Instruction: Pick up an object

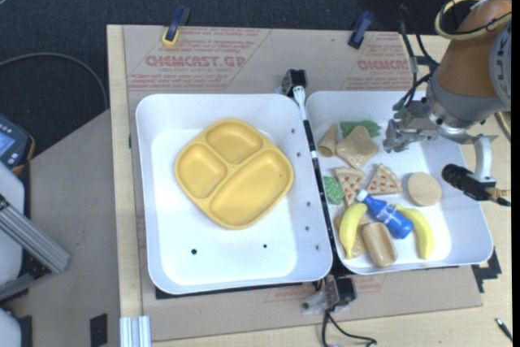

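From my station I see the arm (pixel 475 53) reaching in from the right over the right bin (pixel 471 244). The gripper (pixel 404 134) hangs above the upper part of that bin, just right of a tan bread-like piece (pixel 356 148). I see nothing between its fingers; whether the pincer is apart or together I cannot tell from this angle.

The objects to pick lie clustered in the left half of the right bin. A blue bottle (pixel 385 215) lies tilted across a yellow banana (pixel 351 227), with a second banana (pixel 421 230) just to its right. A hot dog bun (pixel 379 245) sits between the two bananas. A round biscuit (pixel 423 189) rests apart near the bin's centre. Two pizza slices (pixel 350 183) lie above the bottle, and a green leafy piece (pixel 359 127) sits near the top.

The left bin (pixel 154 175) holds a yellow divided plate (pixel 234 172), flat and roughly centred.
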Controlling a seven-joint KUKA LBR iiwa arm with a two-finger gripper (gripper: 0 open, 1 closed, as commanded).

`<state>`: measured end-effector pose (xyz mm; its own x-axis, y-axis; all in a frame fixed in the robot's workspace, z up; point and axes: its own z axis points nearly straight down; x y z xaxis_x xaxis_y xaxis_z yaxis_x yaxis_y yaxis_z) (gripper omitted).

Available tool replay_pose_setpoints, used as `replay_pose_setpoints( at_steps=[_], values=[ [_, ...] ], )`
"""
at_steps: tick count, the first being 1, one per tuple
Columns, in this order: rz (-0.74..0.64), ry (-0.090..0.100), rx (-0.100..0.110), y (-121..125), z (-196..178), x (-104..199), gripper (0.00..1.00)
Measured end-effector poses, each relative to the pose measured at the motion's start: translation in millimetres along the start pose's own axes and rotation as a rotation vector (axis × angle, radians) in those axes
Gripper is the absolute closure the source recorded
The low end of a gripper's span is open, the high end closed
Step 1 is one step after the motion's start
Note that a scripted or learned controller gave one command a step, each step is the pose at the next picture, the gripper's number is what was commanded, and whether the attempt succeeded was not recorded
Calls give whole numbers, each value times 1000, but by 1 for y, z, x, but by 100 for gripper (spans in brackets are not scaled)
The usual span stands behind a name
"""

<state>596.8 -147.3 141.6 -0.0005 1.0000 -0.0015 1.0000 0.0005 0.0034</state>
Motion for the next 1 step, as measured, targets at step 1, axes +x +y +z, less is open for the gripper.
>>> replay_pose_setpoints(
  at_steps=[1],
  values=[
    [2,-1,-3,-6,-57,-7,100]
  ],
)
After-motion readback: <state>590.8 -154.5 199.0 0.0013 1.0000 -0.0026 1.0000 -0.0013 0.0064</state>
